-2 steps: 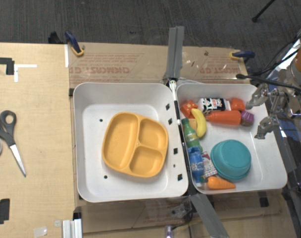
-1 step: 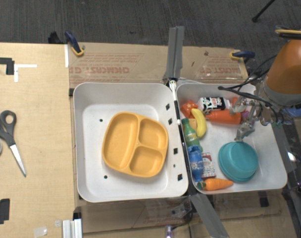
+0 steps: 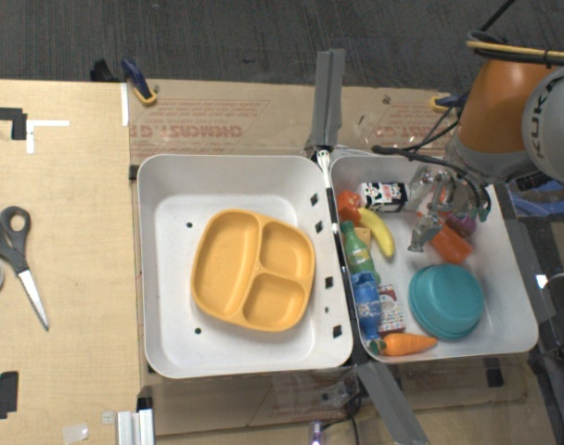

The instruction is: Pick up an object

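My gripper (image 3: 429, 228) hangs low over the back of the right bin (image 3: 521, 286), under the orange-banded wrist. Just right of it lie an orange-red block (image 3: 451, 246) and a small purple piece (image 3: 465, 222). To its left sit a black-and-white carton (image 3: 384, 194) and a yellow banana (image 3: 378, 233). In front of it rests a teal bowl (image 3: 446, 301). Nothing is visibly held.
Along the right bin's left wall lie a green bottle (image 3: 358, 249), a blue bottle (image 3: 366, 300) and a small red item (image 3: 347, 203); a carrot (image 3: 408, 344) lies at the front. The left bin (image 3: 161, 276) holds a yellow divided plate (image 3: 253, 270). Scissors (image 3: 19, 258) lie on the bench at far left.
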